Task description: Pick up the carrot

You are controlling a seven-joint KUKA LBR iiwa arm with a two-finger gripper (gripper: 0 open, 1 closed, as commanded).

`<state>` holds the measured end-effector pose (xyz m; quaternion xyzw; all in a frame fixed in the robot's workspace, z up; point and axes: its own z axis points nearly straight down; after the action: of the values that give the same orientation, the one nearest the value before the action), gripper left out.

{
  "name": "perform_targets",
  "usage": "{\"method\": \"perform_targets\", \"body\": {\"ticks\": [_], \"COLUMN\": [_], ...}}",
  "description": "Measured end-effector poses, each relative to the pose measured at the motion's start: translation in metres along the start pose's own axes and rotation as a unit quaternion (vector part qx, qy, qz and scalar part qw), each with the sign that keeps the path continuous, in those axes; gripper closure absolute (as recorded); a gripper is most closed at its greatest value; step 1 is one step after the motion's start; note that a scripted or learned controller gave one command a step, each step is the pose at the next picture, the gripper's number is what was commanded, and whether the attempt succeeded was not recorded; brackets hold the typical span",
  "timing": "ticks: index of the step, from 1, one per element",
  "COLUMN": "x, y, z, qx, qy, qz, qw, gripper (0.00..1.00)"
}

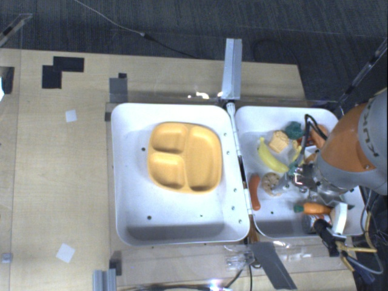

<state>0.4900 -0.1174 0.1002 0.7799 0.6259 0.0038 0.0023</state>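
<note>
A light wooden bench [54, 180] carried two white bins. The left bin [130, 162] held a yellow divided tray [185, 156]. In the right bin [267, 220], the carrot [314, 208] lay near the front edge, just below the jaws [301, 177]; their opening could not be told.

No text, label, brand, number or sign can be read anywhere — not on the two white bins, the bench, or the arm (the dark squares on the bench are plain patches, without letters).
</note>
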Motion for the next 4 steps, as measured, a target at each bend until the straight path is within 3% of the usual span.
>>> {"method": "perform_targets", "body": {"ticks": [1, 2, 3, 4], "x": [-0.032, -0.034, -0.056, -0.028], "y": [0.012, 0.009, 0.016, 0.008], "z": [0.007, 0.010, 0.011, 0.011], "qx": [-0.003, -0.001, 0.003, -0.003], "qy": [0.005, 0.001, 0.010, -0.002], "qz": [0.122, -0.035, -0.112, -0.102], "qw": [0.9925, 0.9994, 0.9936, 0.9948], "gripper": [0.00, 0.00, 0.00, 0.00]}}
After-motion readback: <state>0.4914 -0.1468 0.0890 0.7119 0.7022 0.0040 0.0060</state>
